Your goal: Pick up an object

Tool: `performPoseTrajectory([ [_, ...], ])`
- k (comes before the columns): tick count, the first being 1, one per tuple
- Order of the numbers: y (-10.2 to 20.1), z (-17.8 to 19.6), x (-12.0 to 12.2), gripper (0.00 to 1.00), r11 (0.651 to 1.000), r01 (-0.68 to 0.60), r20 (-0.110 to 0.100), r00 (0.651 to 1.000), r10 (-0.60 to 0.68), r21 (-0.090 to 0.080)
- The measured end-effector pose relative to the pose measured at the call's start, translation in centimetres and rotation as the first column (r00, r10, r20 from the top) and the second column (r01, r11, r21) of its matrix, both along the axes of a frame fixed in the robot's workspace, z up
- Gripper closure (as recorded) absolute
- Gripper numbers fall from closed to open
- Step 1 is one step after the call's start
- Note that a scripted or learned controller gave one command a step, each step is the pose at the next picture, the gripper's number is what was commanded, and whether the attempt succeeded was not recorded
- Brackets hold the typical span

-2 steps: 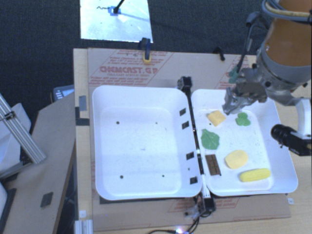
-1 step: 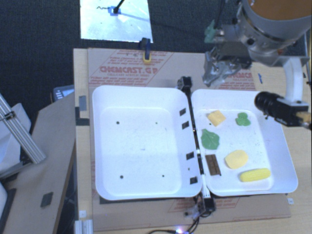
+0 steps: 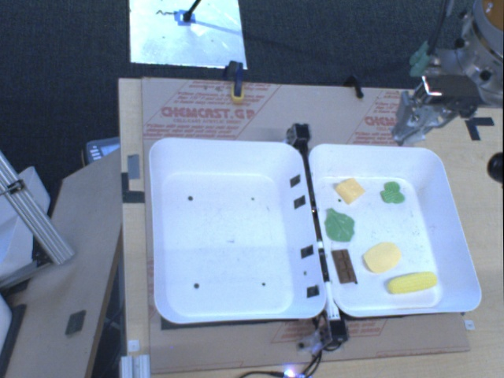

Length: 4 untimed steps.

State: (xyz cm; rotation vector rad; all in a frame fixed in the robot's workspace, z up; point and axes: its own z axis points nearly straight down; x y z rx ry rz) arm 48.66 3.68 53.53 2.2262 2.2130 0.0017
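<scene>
The right bin (image 3: pixel 449 211) holds several small objects: a yellow block (image 3: pixel 350 190), a small green piece (image 3: pixel 392 193), a green leafy piece (image 3: pixel 339 224), a brown bar (image 3: pixel 343 265), a pale yellow lump (image 3: pixel 381 257) and a yellow corn-like piece (image 3: pixel 412 283). My gripper (image 3: pixel 411 126) hangs above the bin's far rim, up and to the right of the small green piece, away from every object. Nothing shows in its grasp.
The left bin (image 3: pixel 228 227) sits beside the right one, joined by a black hinge strip (image 3: pixel 311 211). Behind the bins are a shiny metal plate (image 3: pixel 187 22) and a yellow clamp (image 3: pixel 235 85). An aluminium rail (image 3: pixel 31 219) leans at the far left.
</scene>
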Motion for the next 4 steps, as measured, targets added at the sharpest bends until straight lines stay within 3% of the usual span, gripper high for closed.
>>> performPoseTrajectory([
  [1,4.6,-10.0,0.8,1.00,1.000,-0.012,-0.008,1.000,0.012,0.001],
  [2,5.8,0.6,0.0,1.00,1.000,-0.012,0.010,1.000,0.012,0.004],
  [3,11.8,-13.2,-0.1,1.00,1.000,-0.015,-0.012,1.000,0.015,0.000],
  [4,16.1,0.0,0.0,1.00,1.000,-0.015,0.013,1.000,0.015,0.008],
])
